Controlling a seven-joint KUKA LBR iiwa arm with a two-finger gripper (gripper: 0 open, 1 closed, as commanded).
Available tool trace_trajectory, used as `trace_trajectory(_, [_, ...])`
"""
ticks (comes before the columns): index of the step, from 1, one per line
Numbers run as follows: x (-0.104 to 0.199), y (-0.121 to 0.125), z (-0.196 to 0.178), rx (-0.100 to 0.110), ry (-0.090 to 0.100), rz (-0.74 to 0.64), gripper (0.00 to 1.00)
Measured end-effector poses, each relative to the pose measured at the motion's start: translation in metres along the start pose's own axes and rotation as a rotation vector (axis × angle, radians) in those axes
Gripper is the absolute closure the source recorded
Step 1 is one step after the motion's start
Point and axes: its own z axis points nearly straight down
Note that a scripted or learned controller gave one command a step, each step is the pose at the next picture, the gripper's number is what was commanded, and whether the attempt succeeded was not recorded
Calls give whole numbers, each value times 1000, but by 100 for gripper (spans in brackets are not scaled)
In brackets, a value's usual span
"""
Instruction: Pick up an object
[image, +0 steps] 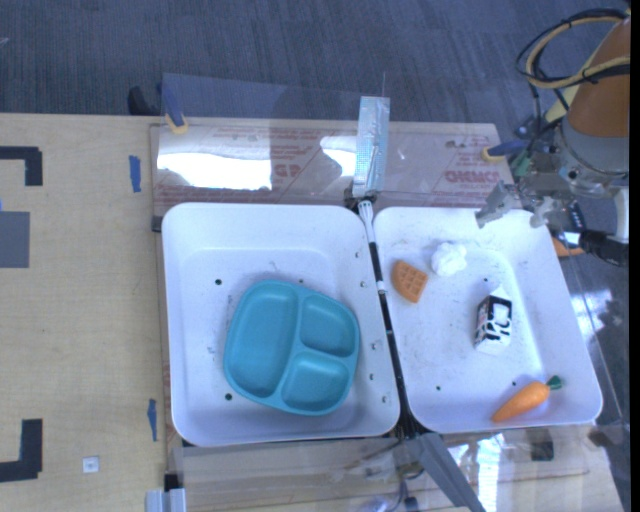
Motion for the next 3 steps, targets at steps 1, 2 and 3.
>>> trace_trajectory(1, [-2, -45, 117, -5, -1, 142, 0])
trace_trajectory(2, [-11, -110, 118, -2, -1, -43, 0])
trace_trajectory(3, [-11, -108, 107, -8, -2, -43, 100])
